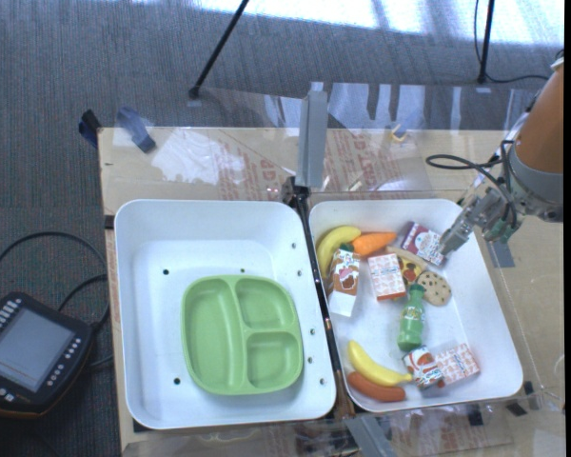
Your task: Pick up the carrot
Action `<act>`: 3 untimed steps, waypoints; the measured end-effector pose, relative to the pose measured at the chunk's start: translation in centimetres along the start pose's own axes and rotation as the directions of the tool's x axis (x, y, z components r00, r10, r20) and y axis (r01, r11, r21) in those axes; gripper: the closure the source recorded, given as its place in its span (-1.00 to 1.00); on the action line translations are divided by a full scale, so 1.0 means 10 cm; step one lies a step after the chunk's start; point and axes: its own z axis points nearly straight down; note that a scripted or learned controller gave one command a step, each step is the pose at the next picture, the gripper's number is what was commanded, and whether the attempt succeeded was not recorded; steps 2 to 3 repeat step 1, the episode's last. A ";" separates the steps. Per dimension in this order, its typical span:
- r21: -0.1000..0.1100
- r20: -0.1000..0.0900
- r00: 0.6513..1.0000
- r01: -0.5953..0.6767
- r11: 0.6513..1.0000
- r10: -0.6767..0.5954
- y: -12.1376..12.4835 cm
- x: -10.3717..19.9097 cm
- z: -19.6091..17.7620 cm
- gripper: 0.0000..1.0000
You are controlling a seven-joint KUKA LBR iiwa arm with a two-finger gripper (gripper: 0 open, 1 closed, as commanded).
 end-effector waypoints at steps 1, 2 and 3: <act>0.000 0.004 0.957 0.291 0.957 -0.291 0.14 -0.38 -0.20 1.00; 0.000 0.004 0.957 0.291 0.957 -0.291 0.14 -0.38 -0.20 1.00; 0.000 0.004 0.957 0.291 0.957 -0.291 0.14 -0.38 -0.20 1.00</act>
